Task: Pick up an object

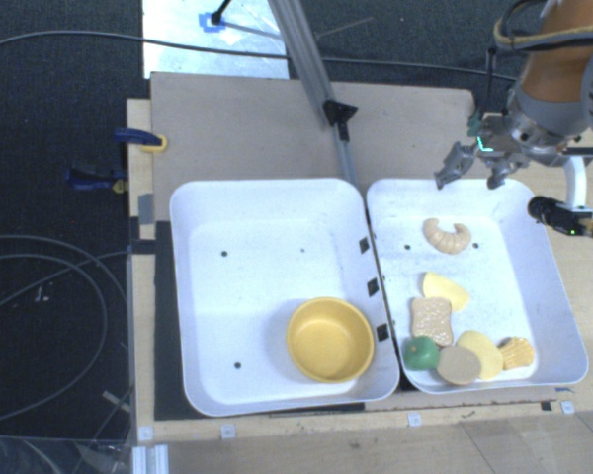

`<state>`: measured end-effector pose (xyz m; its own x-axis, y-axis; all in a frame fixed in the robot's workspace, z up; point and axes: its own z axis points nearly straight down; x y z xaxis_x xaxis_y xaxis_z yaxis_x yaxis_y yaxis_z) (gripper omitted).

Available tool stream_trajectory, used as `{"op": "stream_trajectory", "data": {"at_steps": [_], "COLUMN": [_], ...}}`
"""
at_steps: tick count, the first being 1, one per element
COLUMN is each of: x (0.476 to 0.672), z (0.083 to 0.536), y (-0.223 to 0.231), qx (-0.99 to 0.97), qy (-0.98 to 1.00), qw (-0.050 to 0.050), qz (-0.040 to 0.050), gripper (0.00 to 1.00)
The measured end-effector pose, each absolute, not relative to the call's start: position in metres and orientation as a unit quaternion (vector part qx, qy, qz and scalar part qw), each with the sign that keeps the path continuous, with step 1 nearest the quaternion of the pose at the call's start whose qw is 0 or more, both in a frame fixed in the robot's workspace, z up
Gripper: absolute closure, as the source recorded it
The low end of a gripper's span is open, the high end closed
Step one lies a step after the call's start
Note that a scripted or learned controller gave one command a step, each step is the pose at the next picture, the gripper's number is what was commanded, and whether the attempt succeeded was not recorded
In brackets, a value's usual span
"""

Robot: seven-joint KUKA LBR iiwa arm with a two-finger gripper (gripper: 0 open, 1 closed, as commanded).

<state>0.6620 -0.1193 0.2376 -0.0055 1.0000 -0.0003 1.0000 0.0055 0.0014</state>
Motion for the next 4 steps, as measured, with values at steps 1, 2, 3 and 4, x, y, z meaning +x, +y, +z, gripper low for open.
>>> {"op": "stream_trajectory", "data": {"at_steps": [1,2,3,4], "x": [0.662,0.657,0.658,0.658], "z": [0.238,0.195,0.139,0.088], "y": [-0.119,-0.117,-0.127,-0.126], "qx": [0.705,0.706,0.707,0.707], "qy": [0.709,0.708,0.707,0.707], "qw": [0.001,0.000,-0.001,-0.001], "qz": [0.0007,-0.0006,-0.0011,-0.0009], "gripper": [0.00,0.00,0.00,0.00]}}
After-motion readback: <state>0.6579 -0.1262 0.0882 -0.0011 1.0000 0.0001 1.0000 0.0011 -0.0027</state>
